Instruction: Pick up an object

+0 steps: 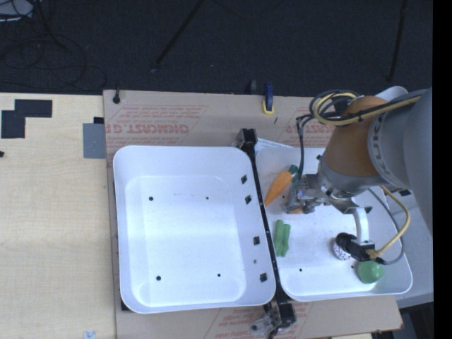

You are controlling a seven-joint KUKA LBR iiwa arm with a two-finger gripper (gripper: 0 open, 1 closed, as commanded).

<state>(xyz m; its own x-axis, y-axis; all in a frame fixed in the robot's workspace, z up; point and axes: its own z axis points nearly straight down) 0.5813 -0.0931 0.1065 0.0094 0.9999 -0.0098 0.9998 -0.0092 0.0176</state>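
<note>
**End effector low in right bin, beside orange piece**

Nearest the camera, a green round piece (369, 272) lay in the front right corner of the right bin (318, 263), close against the wall. Farther in, a green oblong piece (282, 237) lay flat along that bin's left wall, just beside the black clips (257, 240) between the two bins. The left bin (183, 224) sat alongside, with small dark dots on its floor.

Beyond the oblong piece, an orange tapered piece (278, 186) lay at a slant by the same wall, well apart from the green round piece. The end effector (305, 198) was down in the right bin just to the right of the orange piece. Contact between them could not be told. Whether the end effector was wide or narrow could not be told either. The arm's orange band (353, 150) stood above and to the right of it.

Farthest back, the brown board (169, 119) under the bins carried red printing, with a blue clamp (268, 99) on its far edge. The pale wood worktop (49, 224) ran off to the left.
</note>
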